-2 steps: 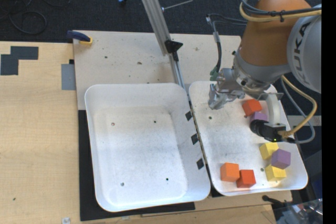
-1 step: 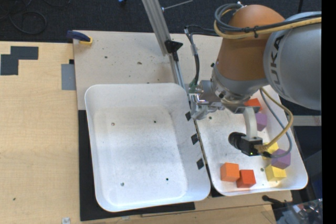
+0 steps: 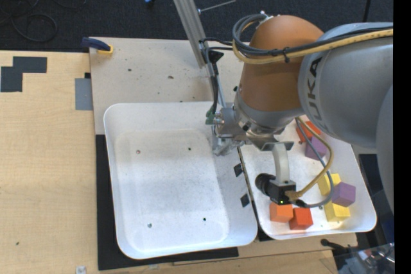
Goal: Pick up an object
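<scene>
Orange blocks (image 3: 283,213) lower-right of claw (image 3: 221,143)

Two white bins stand on the desk (image 3: 45,157): a left bin (image 3: 114,138) and a right bin (image 3: 368,220). Where the arm leaves the right bin uncovered, it shows two orange blocks, the left orange block (image 3: 280,213) and the right orange block (image 3: 302,219); two purple blocks, the dark purple block (image 3: 345,193) and the pale purple block (image 3: 315,148); and at least one yellow block (image 3: 336,212). One blue clamp (image 3: 96,44) lies on the desk.
</scene>
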